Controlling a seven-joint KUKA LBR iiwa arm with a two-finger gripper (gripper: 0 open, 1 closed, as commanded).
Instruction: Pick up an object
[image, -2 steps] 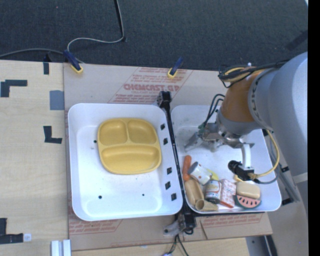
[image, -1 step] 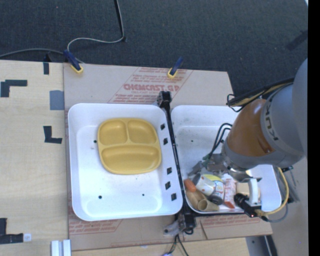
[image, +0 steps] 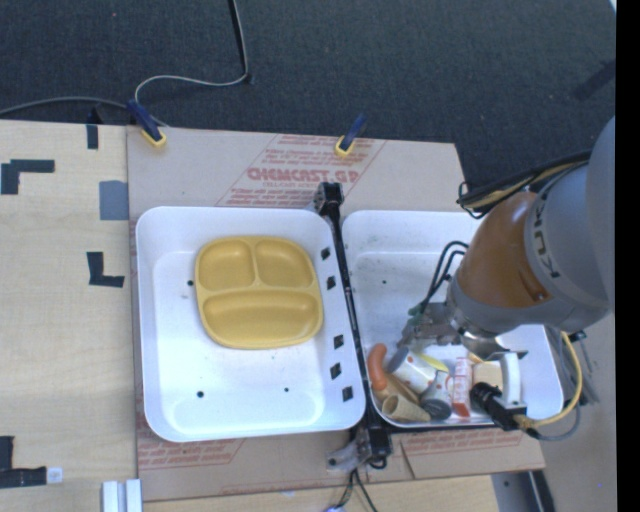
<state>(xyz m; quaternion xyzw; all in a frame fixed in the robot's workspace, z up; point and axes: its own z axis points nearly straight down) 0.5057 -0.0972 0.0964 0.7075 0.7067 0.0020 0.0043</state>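
Observation:
My gripper (image: 408, 352) hangs low over the front left part of the right bin (image: 400, 250), just above a heap of small objects. An orange sausage-shaped piece (image: 377, 367) lies right beside the fingers. Close by are a white cup-like item (image: 412, 374), a brown cone-shaped piece (image: 392, 405), a dark grey lump (image: 437, 408) and a red-and-white packet (image: 460, 385). The arm's grey and orange wrist (image: 510, 265) covers the right side of that bin. Nothing shows between the fingers.
The left bin (image: 165, 330) holds a yellow divided plate (image: 259, 290) in its upper middle. A black divider with clips (image: 340, 300) runs between the bins. Cardboard lies under both bins, with yellow clamps (image: 350, 135) at its far edge.

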